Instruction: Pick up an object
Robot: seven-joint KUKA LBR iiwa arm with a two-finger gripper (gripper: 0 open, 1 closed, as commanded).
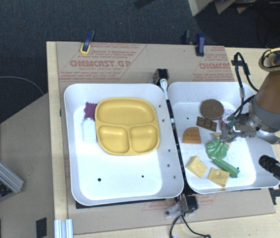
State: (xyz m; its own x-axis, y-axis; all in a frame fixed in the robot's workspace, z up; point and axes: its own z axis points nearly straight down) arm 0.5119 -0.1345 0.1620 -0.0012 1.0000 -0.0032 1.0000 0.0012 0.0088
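- Two shallow white bins side by side on a cardboard-covered bench (pixel 130 58): left bin (pixel 115 177), right bin (pixel 194 95).
- In the left bin, toward its far half: a yellow divided plate (pixel 127 125), three compartments, lying flat.
- Tucked at the plate's left edge: a purple object (pixel 89 109), partly under the plate rim, and just below it a small white bottle (pixel 88 130), lying beside the plate.
- In the right bin, far middle: a round brown disc (pixel 212 107); just below it and touching or nearly so, a dark brown bar (pixel 206 123).
- Left of centre in the right bin: an orange-brown bread-shaped piece (pixel 192 135), apart from the bar.
- Near the front wall of the right bin: two yellow cheese-like blocks, one (pixel 196 166) to the left, the other (pixel 218 176) to the right, close together but not touching.
- Between the bar and the blocks: a green leafy toy (pixel 217 150), with a green pod-shaped piece (pixel 226 167) running from it toward the right-hand block.
- Reaching in from the right, low over the right bin: the grey arm with its orange band (pixel 276 90), gripper (pixel 229 131) right at the upper edge of the green leafy toy.
- Fingertips hard to separate from the clutter around them; cannot tell whether spread or clenched, or whether anything sits between them.
- Clamps at the bench's far edge: one yellow-and-blue (pixel 86 43), one blue (pixel 199 43).
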